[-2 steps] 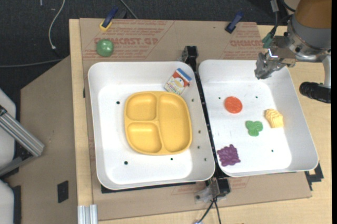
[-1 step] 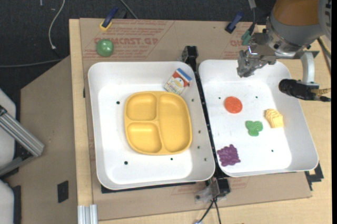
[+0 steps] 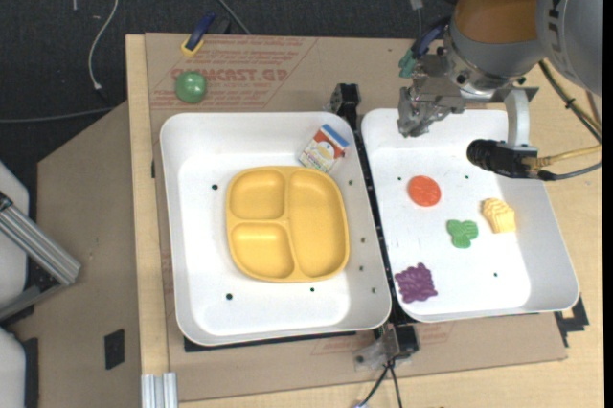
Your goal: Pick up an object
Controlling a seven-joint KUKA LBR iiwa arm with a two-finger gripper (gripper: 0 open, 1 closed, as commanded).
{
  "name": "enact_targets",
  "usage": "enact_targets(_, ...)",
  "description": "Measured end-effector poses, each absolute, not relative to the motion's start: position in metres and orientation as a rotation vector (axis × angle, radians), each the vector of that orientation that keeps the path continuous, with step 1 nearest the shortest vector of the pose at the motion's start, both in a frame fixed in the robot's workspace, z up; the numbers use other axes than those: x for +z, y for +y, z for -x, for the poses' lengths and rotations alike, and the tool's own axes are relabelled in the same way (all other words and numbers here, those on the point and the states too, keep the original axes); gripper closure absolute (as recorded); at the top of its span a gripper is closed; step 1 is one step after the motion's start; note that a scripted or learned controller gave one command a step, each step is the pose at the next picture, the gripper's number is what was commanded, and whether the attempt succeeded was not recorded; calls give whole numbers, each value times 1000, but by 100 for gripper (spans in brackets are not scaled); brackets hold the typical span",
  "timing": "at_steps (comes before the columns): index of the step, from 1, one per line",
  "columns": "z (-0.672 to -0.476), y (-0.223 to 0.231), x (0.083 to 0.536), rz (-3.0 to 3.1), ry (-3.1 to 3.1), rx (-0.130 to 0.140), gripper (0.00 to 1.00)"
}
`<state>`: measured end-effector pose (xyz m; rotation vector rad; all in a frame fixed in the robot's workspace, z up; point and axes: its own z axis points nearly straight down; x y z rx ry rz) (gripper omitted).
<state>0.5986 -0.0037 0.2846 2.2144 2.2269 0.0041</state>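
My gripper (image 3: 418, 122) hangs over the far left corner of the right bin (image 3: 536, 286), its fingers close together with nothing between them. In that bin lie an orange-red round piece (image 3: 424, 192), a green toy (image 3: 462, 232), a yellow block (image 3: 498, 215) and a purple grape bunch (image 3: 416, 282). The orange-red piece is the nearest, a short way below and right of the gripper. The left bin (image 3: 192, 205) holds a yellow divided plate (image 3: 287, 224) and a small carton (image 3: 323, 147) at its far right edge.
A green ball (image 3: 191, 87) and a blue-yellow clip (image 3: 199, 34) sit on the cardboard beyond the left bin. A black cylinder (image 3: 498, 157) with a cable juts over the right bin's far side. Black clamps (image 3: 345, 98) sit between the bins.
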Motion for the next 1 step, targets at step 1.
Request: enact_targets(1,-610,54,266,-2216,2230,1,100)
